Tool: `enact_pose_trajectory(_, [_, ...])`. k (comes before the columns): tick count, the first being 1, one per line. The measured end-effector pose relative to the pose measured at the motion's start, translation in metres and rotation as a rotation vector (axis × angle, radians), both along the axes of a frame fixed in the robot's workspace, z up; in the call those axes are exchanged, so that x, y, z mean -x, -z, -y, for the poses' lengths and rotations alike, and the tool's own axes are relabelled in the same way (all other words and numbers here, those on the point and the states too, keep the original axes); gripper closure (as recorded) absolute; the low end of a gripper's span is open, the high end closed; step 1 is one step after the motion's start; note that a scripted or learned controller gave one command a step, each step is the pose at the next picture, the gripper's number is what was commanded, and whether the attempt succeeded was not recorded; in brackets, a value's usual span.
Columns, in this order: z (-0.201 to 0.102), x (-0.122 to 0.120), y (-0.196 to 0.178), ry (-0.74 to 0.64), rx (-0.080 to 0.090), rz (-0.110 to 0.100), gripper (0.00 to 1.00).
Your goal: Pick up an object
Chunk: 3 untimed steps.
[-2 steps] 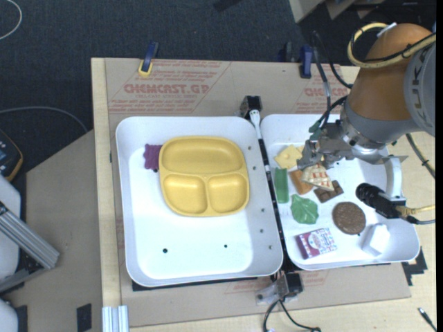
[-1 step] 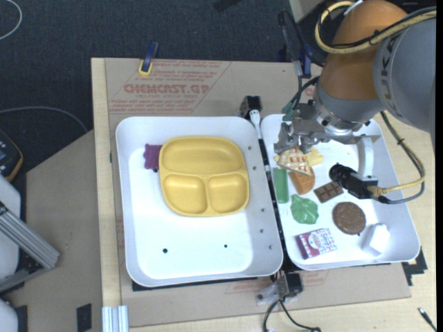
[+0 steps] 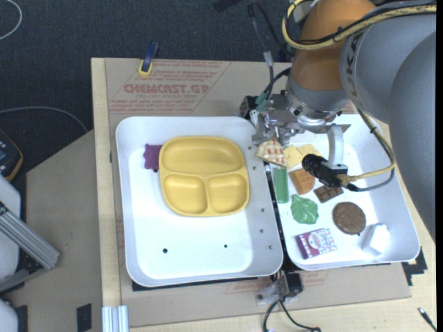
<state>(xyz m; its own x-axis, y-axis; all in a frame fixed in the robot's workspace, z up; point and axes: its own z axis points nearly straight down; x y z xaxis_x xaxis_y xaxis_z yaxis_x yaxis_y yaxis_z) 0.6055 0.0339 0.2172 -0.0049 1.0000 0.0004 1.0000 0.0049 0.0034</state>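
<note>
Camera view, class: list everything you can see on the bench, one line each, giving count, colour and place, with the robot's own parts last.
Bins: two, white, side by side.
Divided tray: one, yellow, left bin.
Purple item: one, at the tray's left edge.
Green stick: one, right bin's left side.
Green leaf: one, right bin.
Brown disc: one, right bin.
Purple packet: one, right bin's near edge.
White block: one, right bin's corner.
Arm: one, grey and orange, over right bin.

Arm [image 3: 394, 54]: fat grey casing, glossy orange band [image 3: 332, 30] above the wrist. Yellow cable [image 3: 304, 5] loops over the band; black cables run alongside. Wrist [image 3: 315, 106] is grey metal ring, below it the hand [image 3: 277, 126], bare metal with brackets and wiring.
</note>
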Motion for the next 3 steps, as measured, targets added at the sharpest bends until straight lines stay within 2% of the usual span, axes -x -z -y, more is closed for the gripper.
enact_pose_trajectory(1, [-0.013,0.002,-0.003,0.003,0.001,0.000,1.00])
enact_pose_trajectory(2, [-0.004,0.006,-0.007,0.006,0.002,-0.002,1.00])
enact_pose_trajectory(3, [-0.009,-0.002,-0.018,0.004,0.001,0.001,1.00])
